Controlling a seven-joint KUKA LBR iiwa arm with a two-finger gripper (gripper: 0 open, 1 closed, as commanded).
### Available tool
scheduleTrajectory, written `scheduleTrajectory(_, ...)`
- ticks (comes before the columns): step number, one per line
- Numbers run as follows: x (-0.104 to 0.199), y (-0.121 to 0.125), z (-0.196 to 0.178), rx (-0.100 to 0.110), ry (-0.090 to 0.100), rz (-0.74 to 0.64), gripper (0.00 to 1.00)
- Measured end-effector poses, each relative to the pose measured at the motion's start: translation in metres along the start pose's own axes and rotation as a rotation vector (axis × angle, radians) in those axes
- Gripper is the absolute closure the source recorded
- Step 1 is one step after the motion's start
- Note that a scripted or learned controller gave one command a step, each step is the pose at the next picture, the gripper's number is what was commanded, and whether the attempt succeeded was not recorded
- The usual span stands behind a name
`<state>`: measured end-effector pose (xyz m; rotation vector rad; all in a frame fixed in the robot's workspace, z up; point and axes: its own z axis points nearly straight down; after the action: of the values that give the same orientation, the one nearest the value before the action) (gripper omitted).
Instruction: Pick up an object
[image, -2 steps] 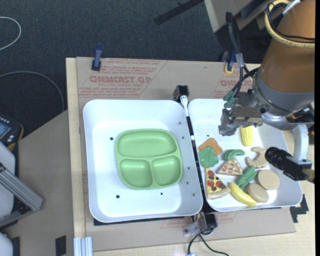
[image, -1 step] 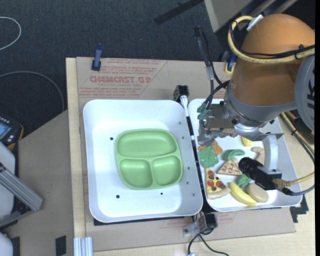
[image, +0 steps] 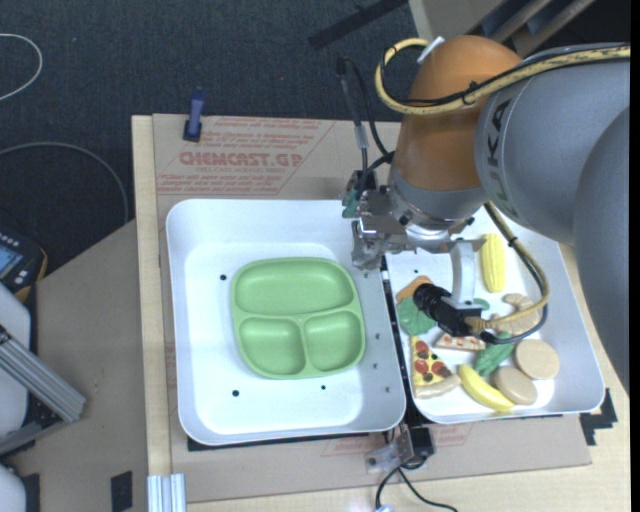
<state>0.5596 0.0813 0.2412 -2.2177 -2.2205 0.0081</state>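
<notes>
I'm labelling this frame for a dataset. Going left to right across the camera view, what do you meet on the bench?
Left white bin → green divided plate → pizza slice → banana → corn cob → right bin's far wall.

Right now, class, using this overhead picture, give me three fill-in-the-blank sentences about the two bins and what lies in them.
1. The green tray lies in the ____ bin.
2. The green tray has ____ compartments.
3. The corn cob is coloured ____.
4. The pizza slice lies in the ____ bin.

Missing words: left; three; yellow; right
</notes>
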Motion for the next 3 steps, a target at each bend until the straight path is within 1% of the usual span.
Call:
scheduleTrajectory(1,0.075,-0.077,0.040,0.006,0.003,-0.007,1.00)
scheduleTrajectory(2,0.096,-0.081,-0.231,-0.025,0.010,-0.004,1.00)
scheduleTrajectory(3,0.146,-0.082,-0.271,-0.014,0.006,-0.005,1.00)
